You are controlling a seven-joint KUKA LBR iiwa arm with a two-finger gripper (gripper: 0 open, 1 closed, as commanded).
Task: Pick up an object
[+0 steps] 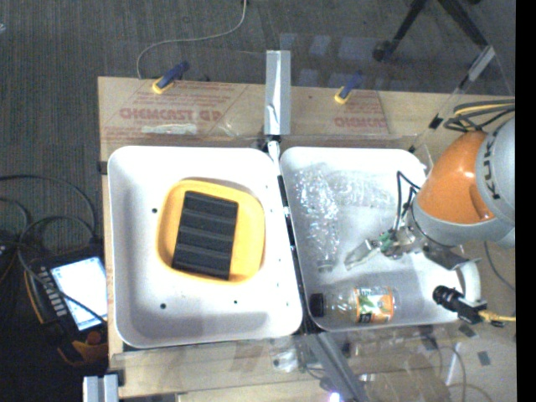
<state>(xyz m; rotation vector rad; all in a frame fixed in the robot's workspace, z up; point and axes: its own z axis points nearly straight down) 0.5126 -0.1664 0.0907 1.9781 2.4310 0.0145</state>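
**Clear plastic in right bin, gripper low over it**

Clear plastic bottle point(356, 303) lies on its side at the near edge of the right bin point(343, 159): black cap pointing left, orange-green label round the middle. Nothing touching it. Second candidate: crumpled clear plastic wrap point(331, 201) spread across the far-left part of the same bin, well apart from the bottle.

Gripper point(374, 248) is down inside the right bin, between wrap and bottle, right of centre. Fingers point left and taper close together at the tips, narrow gap at most. Whether they're pinching any of the clear film I cannot tell; transparent on white, no contrast. Nothing solid visible between them. Bottle sits just near-side of the fingers, not in contact.

Arm point(456, 187) comes in from the right; orange band sits over the bin's right rim.

Left bin point(134, 174) holds a yellow tray point(251, 224) with rounded corners, roughly centred, carrying a black ribbed block point(205, 234).

Both bins sit on a brown board point(117, 111) with two yellow-blue clamps point(170, 77) at the far edge.
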